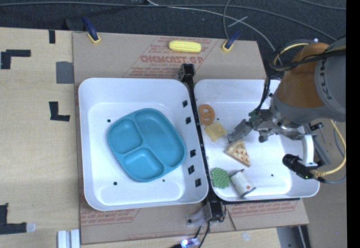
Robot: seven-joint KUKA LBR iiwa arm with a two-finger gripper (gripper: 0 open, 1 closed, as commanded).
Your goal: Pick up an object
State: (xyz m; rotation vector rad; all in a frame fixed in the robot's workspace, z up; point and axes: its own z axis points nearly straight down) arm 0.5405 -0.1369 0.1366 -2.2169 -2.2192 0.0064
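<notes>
- Nearest the camera, at the front of the right bin (292, 189), a small can (243, 183) lies on its side, a smooth cylinder with a pale label. A round green knitted-looking piece (219, 177) lies just to its left, soft and bumpy. I judge both were simply dropped in loose, as things to be picked from.
- A step farther back from the can lies a pizza slice (238, 153), a flat toy wedge with a tan crust edge and red spots. I take it as my likeliest target, since it is closest to me.
- My end effector (243, 131) sits just above that slice, reaching in from the right. Its dark fingers seem to point toward the slice, yet I cannot tell how far apart they are, and I see nothing held between them.
- Left of my end effector a yellow block (215, 131) lies with soft corners, and beyond it a small pretzel (206, 113), a looped brown ring.
- In the left bin (90, 145), across the divider from the can, rests a blue plate (146, 144), glossy plastic with three compartments.
- Farthest off, behind both bins, a yellow corn cob (184, 46) lies on the cardboard sheet (124, 50) covering the desk (34, 145).
</notes>
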